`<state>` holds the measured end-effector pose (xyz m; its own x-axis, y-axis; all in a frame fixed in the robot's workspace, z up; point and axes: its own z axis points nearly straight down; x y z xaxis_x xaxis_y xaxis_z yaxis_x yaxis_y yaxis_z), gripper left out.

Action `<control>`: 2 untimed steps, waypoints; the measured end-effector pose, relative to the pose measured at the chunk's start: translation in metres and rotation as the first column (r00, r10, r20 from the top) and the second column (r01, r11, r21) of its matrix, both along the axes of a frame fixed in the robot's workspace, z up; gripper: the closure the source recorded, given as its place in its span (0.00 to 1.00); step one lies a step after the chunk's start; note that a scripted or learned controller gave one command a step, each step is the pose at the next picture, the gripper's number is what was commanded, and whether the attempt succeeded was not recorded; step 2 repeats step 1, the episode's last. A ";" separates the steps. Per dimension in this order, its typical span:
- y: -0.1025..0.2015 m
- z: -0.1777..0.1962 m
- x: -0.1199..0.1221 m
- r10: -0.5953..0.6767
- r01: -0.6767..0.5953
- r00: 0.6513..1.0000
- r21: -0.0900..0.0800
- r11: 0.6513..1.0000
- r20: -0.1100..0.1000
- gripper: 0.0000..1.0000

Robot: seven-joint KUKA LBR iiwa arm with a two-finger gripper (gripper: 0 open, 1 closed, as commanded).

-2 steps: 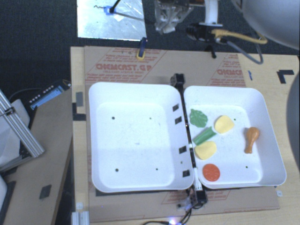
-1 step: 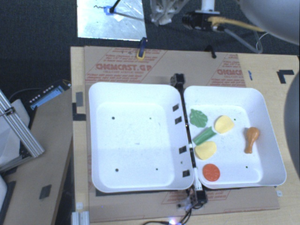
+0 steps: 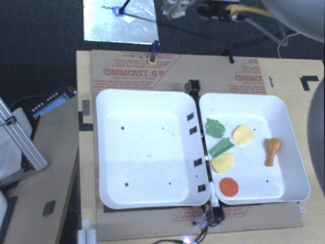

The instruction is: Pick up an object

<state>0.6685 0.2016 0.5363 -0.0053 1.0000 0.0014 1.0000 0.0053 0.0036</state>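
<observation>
Objects, six in number, are seen well apart from the gripper, which is blurred at the far edge over the dark floor; whether it is open or closed cannot be told. A black fitting with a yellow cable is seen just right of it, and the grey arm is seen at the far right corner.

All six are held in the right bin. A leaf is placed far and left, near the dividing wall. A green stick is laid just near of it, tilted. A yellow slice is set right of the leaf, and a second slice is touching the stick's near end. A red disc is placed nearest of all. A drumstick is laid apart at the right.

The left bin is set beside it, and both are borne on a printed board. A metal sheet is seen beyond the board.
</observation>
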 end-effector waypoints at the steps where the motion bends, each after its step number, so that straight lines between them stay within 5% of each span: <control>1: 0.018 -0.001 0.000 0.000 0.000 1.000 0.000 1.000 -0.001 1.00; 2: 0.018 -0.001 0.000 0.000 0.000 1.000 0.000 1.000 -0.001 1.00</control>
